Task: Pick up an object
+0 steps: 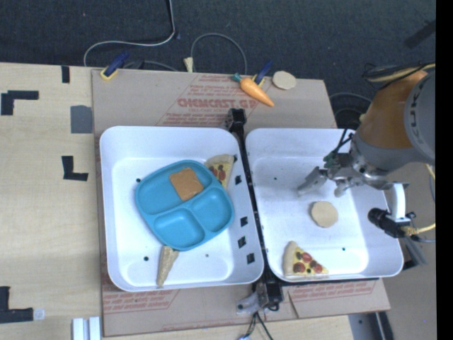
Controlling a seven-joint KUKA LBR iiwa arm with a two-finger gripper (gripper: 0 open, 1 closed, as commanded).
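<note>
Right bin (269,147) contains a round cookie (325,214) and a pizza slice (303,259) near the front wall — both unobstructed. Gripper (327,183) hovers just above the cookie, fingers spread apart — holding nothing.

Dark carpet (297,20) runs across the top, with thin cables (170,13) looping over it. Below lies the pale wooden bench (42,211), marked with black tape pieces (71,167) and a grey patch (81,118). A sheet of brown cardboard (205,101) with red printed lettering covers its middle, held at the far edge by clips (113,68).
</note>
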